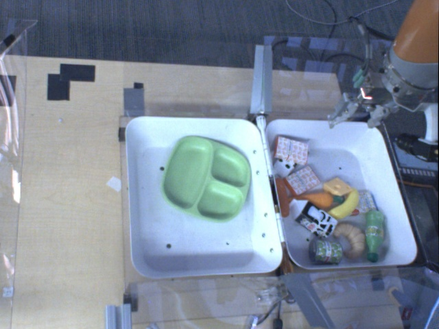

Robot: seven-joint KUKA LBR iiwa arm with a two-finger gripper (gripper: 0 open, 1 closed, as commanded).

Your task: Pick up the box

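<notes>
**Gripper open above the right bin's far rim**

Your gripper (358, 113) hangs with its fingers spread and nothing between them, over the far edge of the right bin (398, 184). The box (291, 150), a small carton with a red-and-white printed pattern, lies at that bin's near-left end beside a second patterned carton (303, 179). A smooth green moulded tray (206, 177) with three compartments sits in the left bin (147, 204).

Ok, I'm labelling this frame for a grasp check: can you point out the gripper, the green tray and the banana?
gripper (358, 113): camera view, midway between its fingertips, above the right bin's far edge.
green tray (206, 177): camera view, the ridge between its compartments, left bin.
banana (345, 205): camera view, middle of its yellow curve, right bin.
</notes>
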